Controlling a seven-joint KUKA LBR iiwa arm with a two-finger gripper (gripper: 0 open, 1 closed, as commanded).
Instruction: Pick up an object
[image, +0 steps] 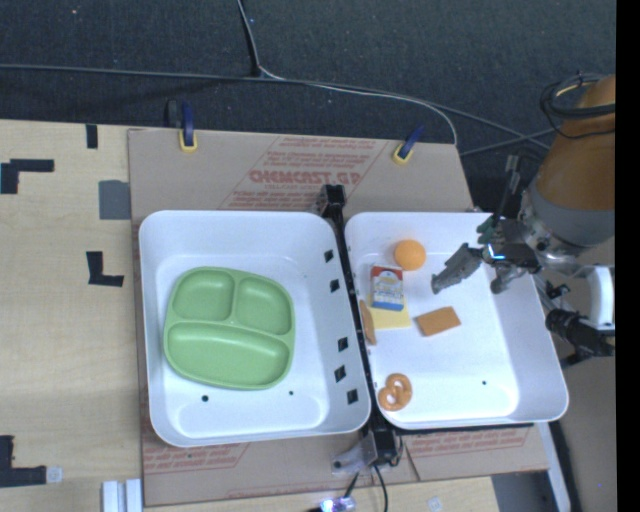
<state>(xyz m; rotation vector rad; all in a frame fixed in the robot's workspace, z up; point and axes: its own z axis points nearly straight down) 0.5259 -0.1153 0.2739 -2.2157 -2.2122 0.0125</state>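
Fingers (474, 271) spread wide, gripping nothing, hovering just right of orange ball (408, 253); tan cracker (437, 321) below-left.

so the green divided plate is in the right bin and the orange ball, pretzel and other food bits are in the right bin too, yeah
Not quite. The camera view shows the green divided plate in the left bin, not the right. The orange ball, pretzel and other food bits are in the right bin, as you said.
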